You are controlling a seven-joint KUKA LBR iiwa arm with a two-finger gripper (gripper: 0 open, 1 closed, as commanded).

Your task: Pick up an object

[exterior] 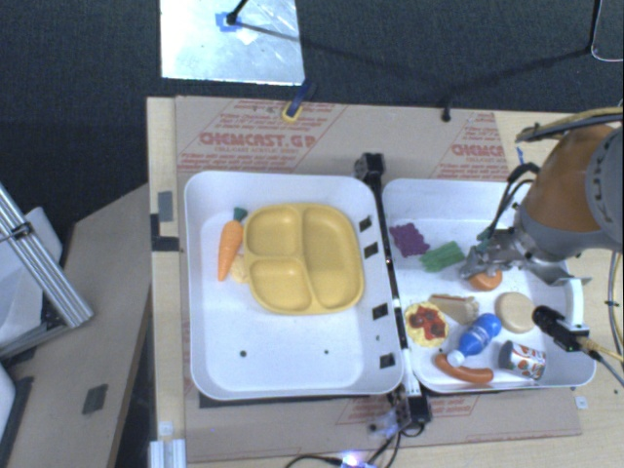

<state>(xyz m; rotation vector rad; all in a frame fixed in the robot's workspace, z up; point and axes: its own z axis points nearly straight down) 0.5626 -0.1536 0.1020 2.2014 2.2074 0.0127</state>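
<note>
The pincer [485,264] hangs low in the right bin [468,195], touching an orange piece [487,281] near that bin's middle. Whether it grips, and the piece's long axis, I cannot tell.

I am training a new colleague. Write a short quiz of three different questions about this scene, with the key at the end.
1. True or false: the carrot lies inside the yellow divided plate.
2. Which bin holds the blue bottle? A) left bin B) right bin C) neither
3. Fill in: the gripper is low in the right bin, just above a small ______ object.

Key:
1. False; it lies on the left bin floor, beside the plate's left edge.
2. B
3. orange
</note>
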